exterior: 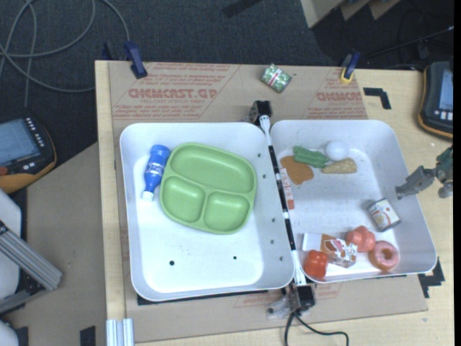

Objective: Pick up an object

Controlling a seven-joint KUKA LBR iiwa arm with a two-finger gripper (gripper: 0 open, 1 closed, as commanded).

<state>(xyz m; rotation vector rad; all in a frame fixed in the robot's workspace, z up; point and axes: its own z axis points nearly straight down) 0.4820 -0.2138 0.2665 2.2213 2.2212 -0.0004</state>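
Note:
The right bin (pixel 403 157) holds several small items: a white ball (pixel 336 149), a green piece (pixel 310 155), a brown flat piece (pixel 297 171), a tan piece (pixel 340 167), a small can (pixel 382 213), a red round fruit (pixel 360 237), a pink ring (pixel 385 255), a printed packet (pixel 340 251) and a red-orange piece (pixel 315 264). My gripper (pixel 412 184) hangs at that bin's right rim, just above and right of the can, with nothing seen in it.
In the left bin (pixel 137 229) lie a green divided plate (pixel 207 187) and a blue bottle (pixel 154 170) beside it. A small green-and-white object (pixel 276 78) rests on the bench behind the bins. Blue clamps (pixel 134 59) grip the bench's far edge.

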